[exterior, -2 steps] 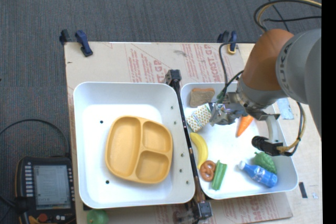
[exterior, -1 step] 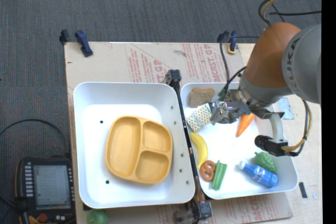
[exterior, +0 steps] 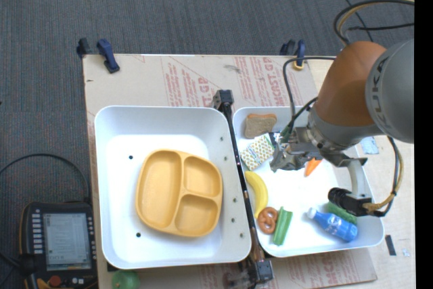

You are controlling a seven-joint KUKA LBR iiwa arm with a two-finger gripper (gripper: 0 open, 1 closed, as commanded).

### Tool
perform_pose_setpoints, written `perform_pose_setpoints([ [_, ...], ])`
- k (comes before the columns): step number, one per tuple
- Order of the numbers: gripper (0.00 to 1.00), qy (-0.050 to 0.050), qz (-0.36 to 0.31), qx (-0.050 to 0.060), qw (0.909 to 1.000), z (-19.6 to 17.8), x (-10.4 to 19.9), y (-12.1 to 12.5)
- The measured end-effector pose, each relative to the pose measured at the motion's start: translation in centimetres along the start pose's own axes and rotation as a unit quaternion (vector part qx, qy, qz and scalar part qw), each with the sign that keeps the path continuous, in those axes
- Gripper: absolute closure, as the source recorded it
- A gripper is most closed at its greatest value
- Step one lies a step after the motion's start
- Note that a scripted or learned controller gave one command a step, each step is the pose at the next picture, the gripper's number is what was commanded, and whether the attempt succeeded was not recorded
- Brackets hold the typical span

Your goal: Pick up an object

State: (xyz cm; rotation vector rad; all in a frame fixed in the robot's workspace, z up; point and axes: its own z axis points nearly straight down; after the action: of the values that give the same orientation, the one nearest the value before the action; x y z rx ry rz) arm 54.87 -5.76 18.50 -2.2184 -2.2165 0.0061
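Your hand point(exterior: 289, 158) is hovering low in the right bin point(exterior: 376, 235), beside the checkered packet point(exterior: 256, 152) and carrot point(exterior: 312, 166). I cannot tell its grip state. Nothing is looking lifted; picking is remaining.

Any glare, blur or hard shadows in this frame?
Camera view: lighting even and soft; white bins bright, slightly washed out, no hard glare; faint shadow under the yellow tray; small items near the gripper look soft; arm hides part of the right bin.

Tray point(exterior: 178, 192) in left bin point(exterior: 115, 145), banana point(exterior: 258, 189) right
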Motion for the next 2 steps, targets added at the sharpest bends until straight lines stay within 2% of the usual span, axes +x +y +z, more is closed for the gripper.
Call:
perform_pose_setpoints([
  [1,1.00,0.000,-0.003,-0.001,1.0000,-1.2,6.2,2.0],
  [2,1.00,0.000,-0.001,0.000,1.0000,-1.0,4.0,-5.0],
])
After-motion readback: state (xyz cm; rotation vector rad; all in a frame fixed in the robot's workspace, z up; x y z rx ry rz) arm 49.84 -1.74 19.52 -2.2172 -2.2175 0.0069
